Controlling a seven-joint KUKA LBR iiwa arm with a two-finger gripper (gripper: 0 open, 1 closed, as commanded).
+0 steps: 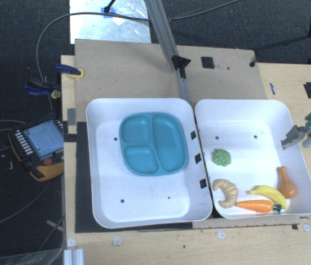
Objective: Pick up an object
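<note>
End effector (pixel 298 138) over right bin (pixel 244 115)

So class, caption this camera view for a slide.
Gripper at right bin rim; toy foods inside, blue plate in left bin.

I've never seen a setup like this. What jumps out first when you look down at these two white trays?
The big blue divided plastic plate in the left shallow white bin catches the eye first. Next comes the cluster of toy food along the near side of the right shallow white bin: a green broccoli floret, a tan croissant, a yellow banana, an orange carrot and a brown drumstick. The grey gripper sits at that bin's right rim.
</note>
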